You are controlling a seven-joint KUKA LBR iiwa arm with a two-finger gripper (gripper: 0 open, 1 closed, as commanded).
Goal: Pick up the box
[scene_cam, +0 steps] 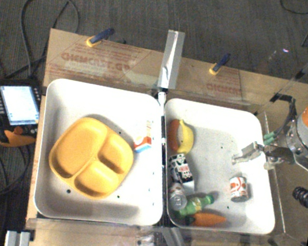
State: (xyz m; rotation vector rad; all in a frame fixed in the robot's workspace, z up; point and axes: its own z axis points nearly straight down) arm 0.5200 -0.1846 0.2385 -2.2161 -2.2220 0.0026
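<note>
A small white box with red and blue print [144, 142] leans against the right wall of the left bin [44, 148], beside a yellow divided plate [93, 156]. A black-and-white carton [180, 168] lies along the left wall of the right bin [254, 224]. My gripper [245, 153] hangs over the right part of the right bin, above a red-and-white can [239, 188]. It is well to the right of both boxes and touches neither. Nothing shows in its grasp.
The right bin also holds a yellow-and-orange fruit [180, 134], a silver can [177, 196], a green bottle [197, 204] and an orange carrot [208, 219], all crowded along its left and front sides. A pendant with a lit screen [15, 103] lies left of the bench.
</note>
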